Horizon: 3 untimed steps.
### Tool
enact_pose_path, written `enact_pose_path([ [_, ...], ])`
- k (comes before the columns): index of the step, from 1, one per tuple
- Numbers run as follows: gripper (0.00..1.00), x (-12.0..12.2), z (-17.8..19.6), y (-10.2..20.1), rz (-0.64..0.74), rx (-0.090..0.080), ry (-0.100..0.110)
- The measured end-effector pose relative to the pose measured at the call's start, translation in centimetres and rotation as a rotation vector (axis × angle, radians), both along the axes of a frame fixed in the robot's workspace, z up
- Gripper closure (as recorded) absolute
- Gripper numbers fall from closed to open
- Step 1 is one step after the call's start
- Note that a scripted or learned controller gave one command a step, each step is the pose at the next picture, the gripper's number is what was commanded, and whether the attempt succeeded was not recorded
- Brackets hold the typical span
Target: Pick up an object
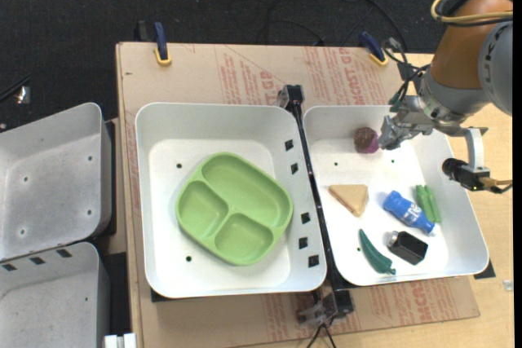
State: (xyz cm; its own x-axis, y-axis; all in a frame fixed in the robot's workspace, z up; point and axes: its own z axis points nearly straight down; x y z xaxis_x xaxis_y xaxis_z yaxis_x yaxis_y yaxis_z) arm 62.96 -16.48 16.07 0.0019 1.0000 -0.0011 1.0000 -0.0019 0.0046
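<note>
Nearest sits the green pepper (375, 253) in the right bin (469, 212) — farther back, the gripper (387, 136) touches the purple object (366, 139); finger state unclear.

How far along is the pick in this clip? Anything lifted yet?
Done: the gripper has reached the right bin, its tip beside the purple object at the back. In hand: nothing visibly lifted; a grasp cannot be confirmed. Left: grip and raise one. The tan wedge, blue bottle, black block and green pieces lie untouched.
</note>
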Motion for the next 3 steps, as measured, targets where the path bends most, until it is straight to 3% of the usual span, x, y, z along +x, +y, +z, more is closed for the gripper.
enact_pose_path([
  [1, 1.0, 1.0, 5.0, 0.5, 0.005, 0.0, -0.002],
  [2, 1.0, 1.1, 7.0, 0.5, 0.005, 0.0, 0.0],
  [3, 1.0, -1.5, 6.0, 5.6, 0.008, 0.003, 0.007],
])
